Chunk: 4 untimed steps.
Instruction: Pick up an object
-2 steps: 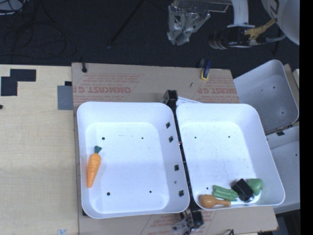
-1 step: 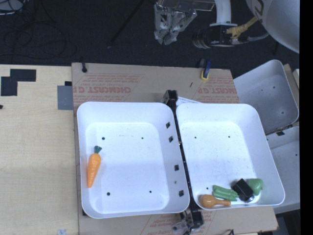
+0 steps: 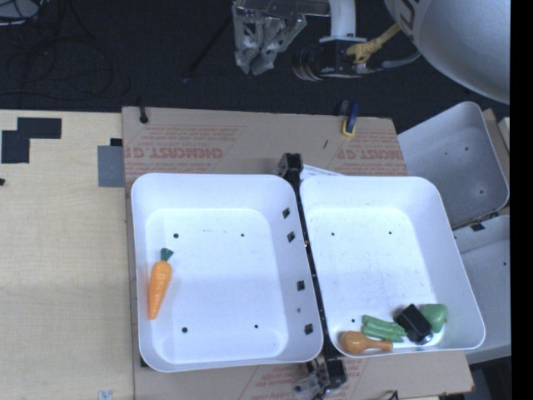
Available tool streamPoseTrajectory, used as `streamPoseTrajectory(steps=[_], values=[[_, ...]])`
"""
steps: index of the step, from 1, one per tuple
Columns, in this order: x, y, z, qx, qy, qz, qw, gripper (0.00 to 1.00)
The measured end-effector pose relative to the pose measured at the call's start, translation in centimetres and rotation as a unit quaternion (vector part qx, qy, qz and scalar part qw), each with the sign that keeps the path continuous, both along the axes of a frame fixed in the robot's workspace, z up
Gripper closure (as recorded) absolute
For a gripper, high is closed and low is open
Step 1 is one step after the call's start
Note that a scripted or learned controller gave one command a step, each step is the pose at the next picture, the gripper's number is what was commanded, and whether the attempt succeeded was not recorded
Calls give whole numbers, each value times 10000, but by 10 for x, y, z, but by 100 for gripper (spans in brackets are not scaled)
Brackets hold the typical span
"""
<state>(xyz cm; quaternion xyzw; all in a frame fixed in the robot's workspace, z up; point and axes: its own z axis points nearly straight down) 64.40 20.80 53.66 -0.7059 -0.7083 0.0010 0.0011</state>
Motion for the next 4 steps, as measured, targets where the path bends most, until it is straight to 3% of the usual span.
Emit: streamPoseTrajectory(steps=[1,4], values=[[0,37,0,-2,1,0,10000,100],[-1,37,0,-6,5,16,10000,100]])
